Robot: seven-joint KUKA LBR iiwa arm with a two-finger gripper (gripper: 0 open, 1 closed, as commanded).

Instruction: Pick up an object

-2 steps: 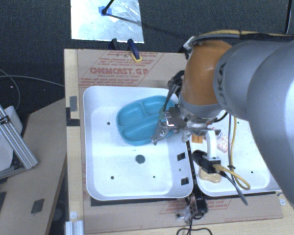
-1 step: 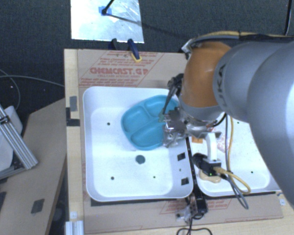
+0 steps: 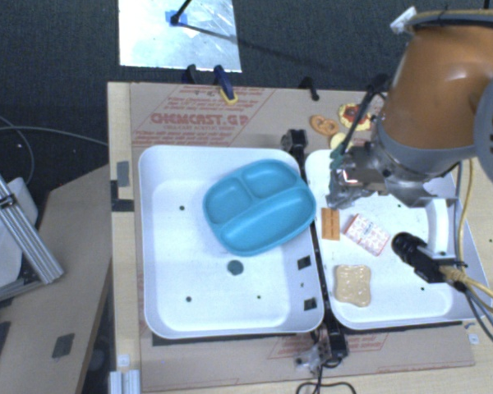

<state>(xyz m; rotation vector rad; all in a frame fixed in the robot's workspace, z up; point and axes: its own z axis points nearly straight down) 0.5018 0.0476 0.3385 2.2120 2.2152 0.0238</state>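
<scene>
We saw the gripper hanging low over the right bin, near its nine o'clock wall, and we could not tell its state or whether it had hold of anything, since the arm's orange band and wrist hid most of it. Just below it, toward six o'clock, lay an orange block, with a red-and-white patterned packet at about four o'clock. A tan toast-shaped piece rested farther toward six. We judged the block the likeliest target, being nearest. The blue divided plate sat tilted in the left bin, leaning over that bin's three o'clock rim.
</scene>
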